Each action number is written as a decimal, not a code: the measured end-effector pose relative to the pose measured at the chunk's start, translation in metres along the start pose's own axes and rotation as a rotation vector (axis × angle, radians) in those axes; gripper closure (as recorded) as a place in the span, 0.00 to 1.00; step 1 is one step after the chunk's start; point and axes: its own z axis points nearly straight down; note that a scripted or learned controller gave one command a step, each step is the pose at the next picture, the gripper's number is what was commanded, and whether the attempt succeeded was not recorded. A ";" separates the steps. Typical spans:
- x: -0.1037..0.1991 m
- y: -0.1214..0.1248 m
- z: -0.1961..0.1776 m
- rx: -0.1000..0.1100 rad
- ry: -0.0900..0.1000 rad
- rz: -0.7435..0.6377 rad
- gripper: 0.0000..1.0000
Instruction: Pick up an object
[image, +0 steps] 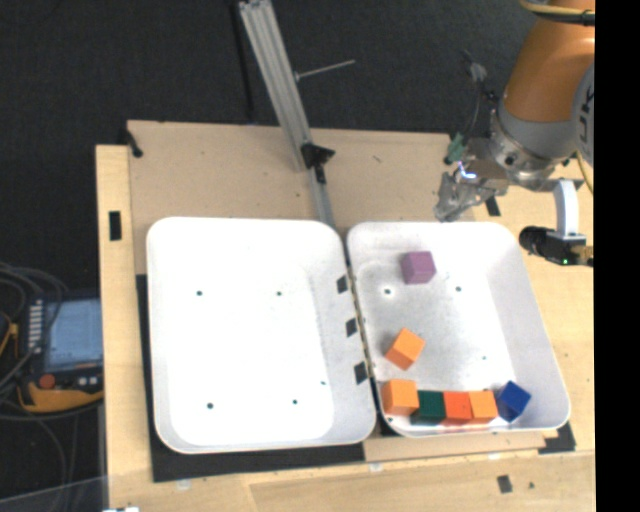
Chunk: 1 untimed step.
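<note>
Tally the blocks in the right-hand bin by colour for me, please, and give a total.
Orange blocks: 4
Purple block: 1
Green block: 1
Blue block: 1
Total: 7

No text, label, brand, number or sign can be read anywhere here, and the small blue screen (75, 333) at the left edge is too blurred to make out.
</note>
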 end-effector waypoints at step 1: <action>0.043 -0.012 0.023 0.007 0.000 -0.005 1.00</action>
